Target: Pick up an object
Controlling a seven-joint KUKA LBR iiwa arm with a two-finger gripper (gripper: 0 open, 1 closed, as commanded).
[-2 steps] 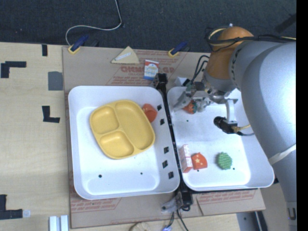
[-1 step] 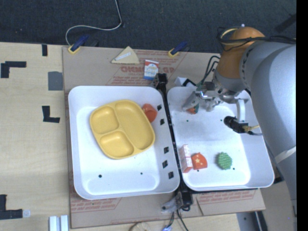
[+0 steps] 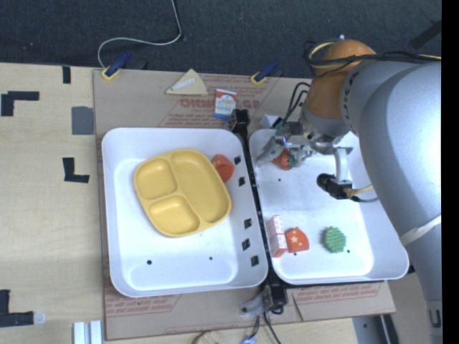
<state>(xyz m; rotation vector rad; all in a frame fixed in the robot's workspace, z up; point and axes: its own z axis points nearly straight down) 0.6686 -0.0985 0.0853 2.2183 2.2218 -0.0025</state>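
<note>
A small red-orange object (image 3: 284,161) sits at the far end of the right bin (image 3: 387,264), and the gripper (image 3: 285,151) is down right on top of it. Whether the fingers are spread or clamped I cannot tell; the wrist hardware blurs into the object. This looks like the grasp step itself, the reach done and the lift not yet made. Next it needs a firm close around that piece, then a straight rise clear of the bin wall (image 3: 251,156) just beside it. Further out in the same bin lie a red-and-white packet (image 3: 287,240) and a green knobbly ball (image 3: 333,239) at the near end. Across the divider, the left bin (image 3: 122,264) carries a yellow divided plate (image 3: 182,191) with a red piece (image 3: 224,167) touching its edge.
</note>
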